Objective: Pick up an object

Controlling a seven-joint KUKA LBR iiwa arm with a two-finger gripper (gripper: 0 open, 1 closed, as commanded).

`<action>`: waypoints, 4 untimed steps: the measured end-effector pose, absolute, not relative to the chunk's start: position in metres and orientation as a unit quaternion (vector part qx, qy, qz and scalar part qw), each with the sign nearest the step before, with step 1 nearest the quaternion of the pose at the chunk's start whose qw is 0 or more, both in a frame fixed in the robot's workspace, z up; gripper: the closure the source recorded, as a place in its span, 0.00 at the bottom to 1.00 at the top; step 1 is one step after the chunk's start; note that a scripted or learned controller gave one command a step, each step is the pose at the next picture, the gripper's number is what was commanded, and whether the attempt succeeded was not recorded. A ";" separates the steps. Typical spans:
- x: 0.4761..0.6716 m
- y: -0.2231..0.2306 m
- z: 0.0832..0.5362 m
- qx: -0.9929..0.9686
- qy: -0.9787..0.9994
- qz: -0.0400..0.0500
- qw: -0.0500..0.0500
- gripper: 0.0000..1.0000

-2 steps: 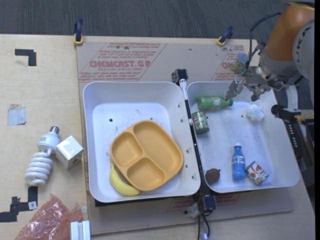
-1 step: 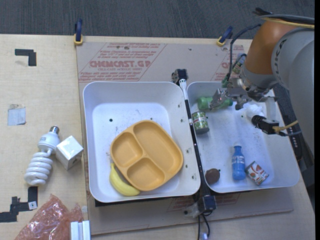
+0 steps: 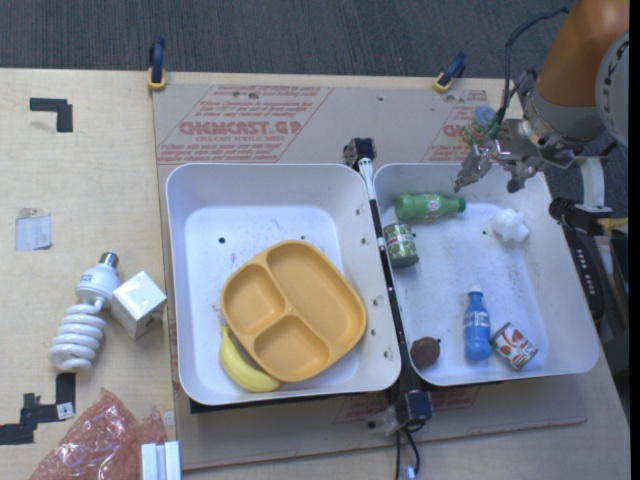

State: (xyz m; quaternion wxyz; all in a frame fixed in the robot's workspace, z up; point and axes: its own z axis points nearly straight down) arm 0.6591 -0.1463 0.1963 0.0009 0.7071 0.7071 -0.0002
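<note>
Nothing gripped yet, fingers (image 3: 490, 168) spread open above green bottle (image 3: 428, 206), approach step; next, descending and closing on it

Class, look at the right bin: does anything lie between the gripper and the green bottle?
Nothing visible does. The gripper hangs over the right bin's top edge, and the green bottle lies just to its left on bare bin floor. The small green can sits below the bottle, off that line.
</note>
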 end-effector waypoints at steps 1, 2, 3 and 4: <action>0.659 -0.109 0.125 0.706 0.708 0.000 0.000 0.00; 0.659 -0.119 0.146 0.707 0.707 0.000 0.001 0.00; 0.659 -0.099 0.137 0.706 0.708 0.000 0.000 0.00; 0.653 -0.093 0.116 0.707 0.708 0.000 0.000 0.00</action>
